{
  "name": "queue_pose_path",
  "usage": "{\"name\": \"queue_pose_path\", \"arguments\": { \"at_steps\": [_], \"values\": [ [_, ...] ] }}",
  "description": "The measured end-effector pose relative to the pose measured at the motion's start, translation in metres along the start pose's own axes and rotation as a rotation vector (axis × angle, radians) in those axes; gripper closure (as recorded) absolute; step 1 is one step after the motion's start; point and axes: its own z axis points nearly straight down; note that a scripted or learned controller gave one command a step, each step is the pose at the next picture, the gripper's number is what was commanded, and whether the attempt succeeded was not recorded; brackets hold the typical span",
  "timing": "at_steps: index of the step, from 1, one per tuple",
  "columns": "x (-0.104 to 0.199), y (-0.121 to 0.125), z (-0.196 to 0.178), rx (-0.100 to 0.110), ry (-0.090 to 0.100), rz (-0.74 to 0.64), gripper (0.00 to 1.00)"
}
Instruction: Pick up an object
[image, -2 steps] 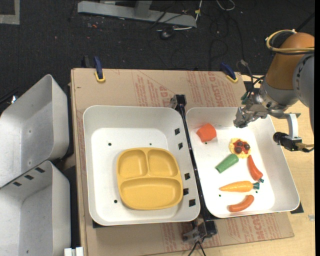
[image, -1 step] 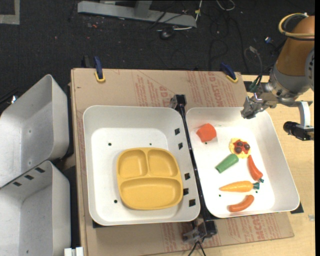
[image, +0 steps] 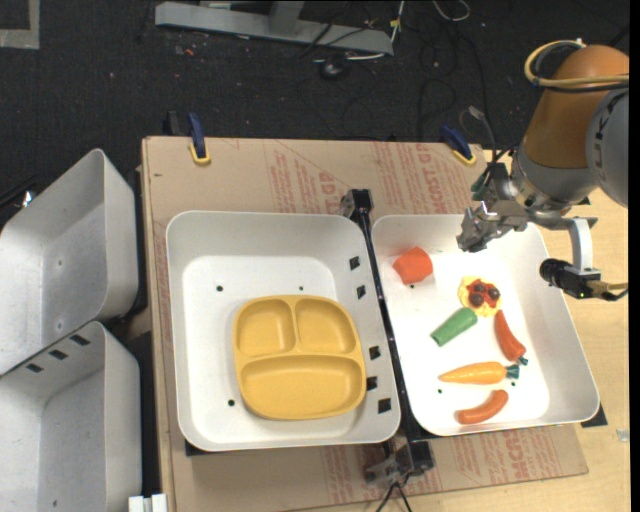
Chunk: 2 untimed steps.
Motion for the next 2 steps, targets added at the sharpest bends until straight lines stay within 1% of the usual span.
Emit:
{"name": "queue_pose_path", "arguments": {
  "at_steps": [1,2],
  "values": [
    [0.057,-0.023,-0.010,-0.001,0.002,-0.002,1.00],
    [0.112,-0.036,-0.025,-0.001,0.002,-0.003,1.00]
  ]
}}
